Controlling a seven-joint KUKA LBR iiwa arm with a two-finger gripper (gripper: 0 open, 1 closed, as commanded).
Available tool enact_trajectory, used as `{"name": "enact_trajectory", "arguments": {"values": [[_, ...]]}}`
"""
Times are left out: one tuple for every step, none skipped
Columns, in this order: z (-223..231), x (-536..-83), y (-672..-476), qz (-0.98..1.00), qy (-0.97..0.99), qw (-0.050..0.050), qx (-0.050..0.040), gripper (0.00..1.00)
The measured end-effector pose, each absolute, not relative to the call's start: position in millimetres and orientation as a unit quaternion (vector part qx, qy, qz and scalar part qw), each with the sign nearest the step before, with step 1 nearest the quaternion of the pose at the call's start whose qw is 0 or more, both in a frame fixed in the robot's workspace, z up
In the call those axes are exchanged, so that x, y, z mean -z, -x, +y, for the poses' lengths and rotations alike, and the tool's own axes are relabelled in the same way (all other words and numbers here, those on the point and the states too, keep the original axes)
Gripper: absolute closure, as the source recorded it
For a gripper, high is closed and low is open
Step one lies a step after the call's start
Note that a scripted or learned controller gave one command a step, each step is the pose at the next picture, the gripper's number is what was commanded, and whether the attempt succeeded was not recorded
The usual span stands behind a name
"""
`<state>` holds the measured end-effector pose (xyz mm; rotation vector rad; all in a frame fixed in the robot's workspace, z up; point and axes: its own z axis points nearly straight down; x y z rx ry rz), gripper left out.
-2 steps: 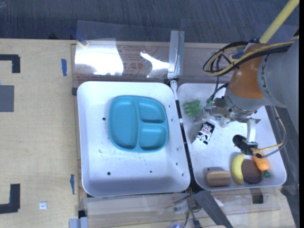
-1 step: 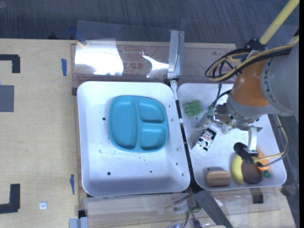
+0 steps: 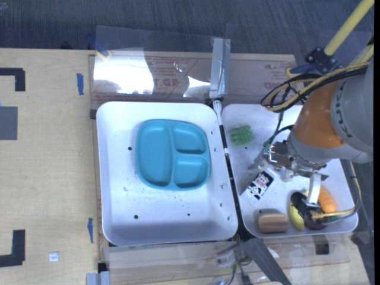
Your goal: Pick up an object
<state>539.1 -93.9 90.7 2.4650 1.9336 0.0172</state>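
wooden bench (image 3: 47,159), blue tray (image 3: 173,154) in left bin (image 3: 113,218), hand (image 3: 279,165) over right bin (image 3: 249,215), grip unclear

Dark grey carpet floor (image 3: 178,5), pale wooden bench (image 3: 41,159) — blue tape marks (image 3: 79,83)

Grey cylindrical metal arm body (image 3: 356,108) with smooth rounded casing. Broad orange band (image 3: 317,126) encircles it above the wrist. Below the band, a silver-grey metal wrist assembly (image 3: 291,156) with small fittings. Black and yellow cables (image 3: 291,91) loop loosely along the arm's upper side.
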Motion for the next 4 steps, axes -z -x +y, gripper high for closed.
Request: {"name": "enact_trajectory", "arguments": {"values": [[-94.3, -100.9, -540.2, 0.616, -0.787, 0.005, -0.0068, 1.0], [-110.6, -93.9, -488.0, 0.74, -0.673, 0.002, -0.0018, 1.0], [-115.9, -171.9, -480.8, 0.76, -0.649, 0.002, -0.0016, 1.0], [-51.5, -221.1, -532.4, 0.717, -0.697, 0.001, -0.0013, 1.0]]}}
